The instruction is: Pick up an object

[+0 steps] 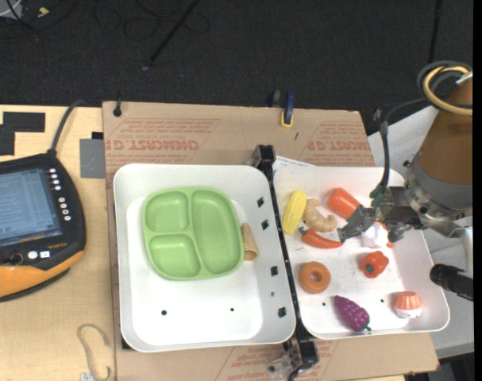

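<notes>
Reaching in from the right, the arm (445, 145) hung low over the right bin (431, 324), its fingers (377, 222) spread apart around a small white and red piece (377, 232) that lay on the bin floor; whether they touched it could not be told. Just left of them lay a red chili (321, 240), a peanut (321, 217), an orange carrot (343, 202) and a yellow corn cob (294, 211). Nearer sat a red pepper (374, 263), a doughnut (314, 277), purple grapes (352, 313) and a pink cupcake (406, 303). The left bin (145, 324) carried a green divided plate (191, 233) with a tan cone (248, 242) against its right edge.
</notes>
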